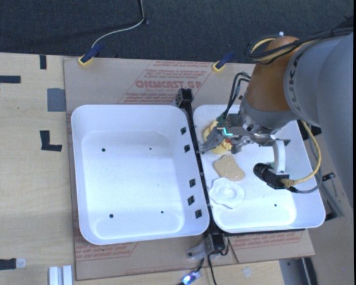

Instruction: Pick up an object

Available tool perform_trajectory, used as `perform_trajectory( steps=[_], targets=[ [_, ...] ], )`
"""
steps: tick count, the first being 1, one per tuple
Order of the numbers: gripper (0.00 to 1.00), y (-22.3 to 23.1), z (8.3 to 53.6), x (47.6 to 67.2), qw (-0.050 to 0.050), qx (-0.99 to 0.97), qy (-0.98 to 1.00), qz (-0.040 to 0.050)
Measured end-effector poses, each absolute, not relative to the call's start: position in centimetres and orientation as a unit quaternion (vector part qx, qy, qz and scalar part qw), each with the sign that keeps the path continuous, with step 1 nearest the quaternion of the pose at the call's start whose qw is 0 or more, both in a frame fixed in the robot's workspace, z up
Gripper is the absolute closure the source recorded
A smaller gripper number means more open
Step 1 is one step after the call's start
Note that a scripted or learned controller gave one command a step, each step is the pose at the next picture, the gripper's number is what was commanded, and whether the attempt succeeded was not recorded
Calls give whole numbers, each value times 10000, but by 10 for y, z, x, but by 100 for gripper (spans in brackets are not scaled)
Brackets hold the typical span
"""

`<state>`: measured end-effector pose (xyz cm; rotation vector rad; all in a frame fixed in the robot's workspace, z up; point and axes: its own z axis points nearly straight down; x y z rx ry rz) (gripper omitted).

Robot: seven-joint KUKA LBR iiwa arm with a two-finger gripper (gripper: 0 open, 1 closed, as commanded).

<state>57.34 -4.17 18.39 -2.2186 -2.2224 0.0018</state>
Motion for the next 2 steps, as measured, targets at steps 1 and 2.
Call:
perform_trajectory(
  steps=[1, 2],
  targets=[
    [0, -108, 81, 536, -6, -7090, -7052, 17],
    [100, -105, 97, 539, -32, -7070, -7072, -8]
  ],
)
